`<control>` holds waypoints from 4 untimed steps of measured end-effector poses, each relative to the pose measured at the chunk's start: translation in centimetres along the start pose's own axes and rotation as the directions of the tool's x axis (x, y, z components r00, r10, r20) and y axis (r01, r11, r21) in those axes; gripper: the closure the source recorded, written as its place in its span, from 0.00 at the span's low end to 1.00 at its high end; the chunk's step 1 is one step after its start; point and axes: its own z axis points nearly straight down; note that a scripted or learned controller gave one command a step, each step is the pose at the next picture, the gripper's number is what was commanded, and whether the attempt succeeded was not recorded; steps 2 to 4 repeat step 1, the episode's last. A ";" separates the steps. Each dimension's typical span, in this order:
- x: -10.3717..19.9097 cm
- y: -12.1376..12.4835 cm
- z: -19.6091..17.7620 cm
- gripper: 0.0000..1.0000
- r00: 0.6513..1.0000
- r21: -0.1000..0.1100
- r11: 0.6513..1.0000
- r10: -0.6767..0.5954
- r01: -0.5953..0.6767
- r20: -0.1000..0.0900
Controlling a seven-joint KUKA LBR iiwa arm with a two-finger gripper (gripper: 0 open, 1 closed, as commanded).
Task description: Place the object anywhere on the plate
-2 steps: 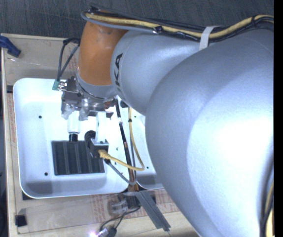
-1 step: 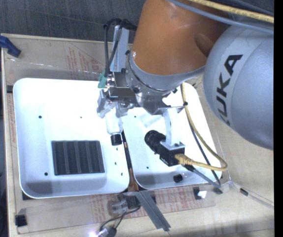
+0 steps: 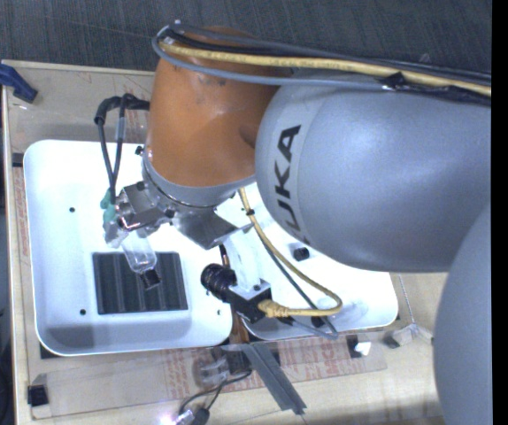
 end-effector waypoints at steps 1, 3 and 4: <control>-0.1 3.7 -12.1 1.00 0.915 -0.003 0.915 0.403 -0.403 -0.003; -0.1 3.7 -12.1 1.00 0.915 -0.003 0.915 0.403 -0.403 -0.003; -0.1 3.7 -12.1 1.00 0.915 -0.003 0.915 0.403 -0.403 -0.003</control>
